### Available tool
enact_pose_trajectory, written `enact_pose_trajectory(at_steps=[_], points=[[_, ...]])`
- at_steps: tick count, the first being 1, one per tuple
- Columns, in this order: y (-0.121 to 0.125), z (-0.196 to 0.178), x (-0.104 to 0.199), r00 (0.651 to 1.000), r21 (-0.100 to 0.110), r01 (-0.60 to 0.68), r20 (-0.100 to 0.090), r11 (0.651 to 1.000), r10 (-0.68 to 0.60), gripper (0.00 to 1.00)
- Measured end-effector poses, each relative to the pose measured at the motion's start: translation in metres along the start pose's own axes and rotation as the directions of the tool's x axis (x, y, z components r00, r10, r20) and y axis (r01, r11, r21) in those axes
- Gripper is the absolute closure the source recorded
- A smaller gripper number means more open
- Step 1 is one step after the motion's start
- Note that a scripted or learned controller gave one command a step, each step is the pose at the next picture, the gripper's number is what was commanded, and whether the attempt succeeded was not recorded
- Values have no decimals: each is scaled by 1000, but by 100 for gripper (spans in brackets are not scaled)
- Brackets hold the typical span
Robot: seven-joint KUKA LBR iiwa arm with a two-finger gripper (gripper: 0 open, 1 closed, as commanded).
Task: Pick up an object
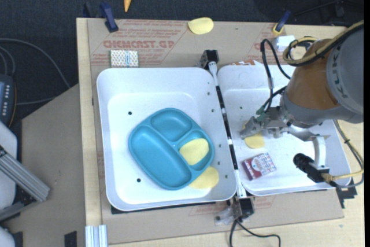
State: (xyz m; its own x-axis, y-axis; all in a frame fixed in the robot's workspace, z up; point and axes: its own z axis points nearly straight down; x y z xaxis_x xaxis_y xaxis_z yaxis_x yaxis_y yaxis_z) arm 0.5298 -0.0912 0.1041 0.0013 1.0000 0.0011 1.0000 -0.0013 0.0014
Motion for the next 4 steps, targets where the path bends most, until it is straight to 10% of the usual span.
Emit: enact_pose_trajectory(at_steps=[1,3,4], points=[[2,19,-32,1000,1,0,1,1000,0,0],[5,20,-3,1000,4,1,0,1000,-1,0],[6,9,-3,1000,-1,1,1,1000,-1,100]])
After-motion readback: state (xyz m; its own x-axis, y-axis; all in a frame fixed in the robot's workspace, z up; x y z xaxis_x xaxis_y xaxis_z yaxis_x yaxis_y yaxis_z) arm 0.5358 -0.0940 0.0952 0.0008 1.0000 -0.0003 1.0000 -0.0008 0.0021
